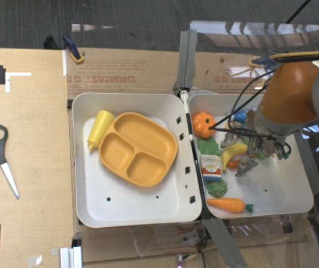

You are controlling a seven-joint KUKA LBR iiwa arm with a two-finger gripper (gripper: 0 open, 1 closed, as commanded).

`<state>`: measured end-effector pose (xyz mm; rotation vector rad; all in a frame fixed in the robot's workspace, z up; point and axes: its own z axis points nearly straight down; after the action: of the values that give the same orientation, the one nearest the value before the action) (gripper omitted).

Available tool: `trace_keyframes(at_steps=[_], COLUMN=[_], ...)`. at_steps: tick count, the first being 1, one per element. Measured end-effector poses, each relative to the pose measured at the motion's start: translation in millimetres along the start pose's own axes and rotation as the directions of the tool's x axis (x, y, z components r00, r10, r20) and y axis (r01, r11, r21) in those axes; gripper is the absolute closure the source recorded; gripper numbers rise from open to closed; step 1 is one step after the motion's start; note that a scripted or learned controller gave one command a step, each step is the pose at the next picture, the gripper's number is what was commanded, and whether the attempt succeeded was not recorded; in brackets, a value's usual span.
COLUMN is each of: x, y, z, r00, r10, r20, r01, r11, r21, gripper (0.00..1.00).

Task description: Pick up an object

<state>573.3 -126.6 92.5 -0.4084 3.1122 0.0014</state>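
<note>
My gripper (247,164) hangs low over the middle of the right bin (282,200), under the orange wrist band. It is just right of a yellow banana (233,151) and a small orange piece (233,163). Along the bin's left side lie an orange fruit (203,124), a green leafy item (208,146), a small printed carton (211,167), a green broccoli-like piece (217,188) and a carrot (229,205). A blue item (239,116) peeks out beside the arm. I see nothing held in the gripper.
The left bin (92,200) holds a yellow divided plate (138,148) and a yellow bottle (100,128). Scissors (0,155) lie on the bench at far left. The grey divider (190,149) separates the bins. Cables trail from the arm over the right bin.
</note>
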Motion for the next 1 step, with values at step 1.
trace_keyframes(at_steps=[1], x=[-10.1], y=[31.2], z=[0.2], r00=[1.000], r10=[-0.007], r20=[0.000], r01=[0.007], r11=[1.000], r21=[0.000], gripper=[0.00])
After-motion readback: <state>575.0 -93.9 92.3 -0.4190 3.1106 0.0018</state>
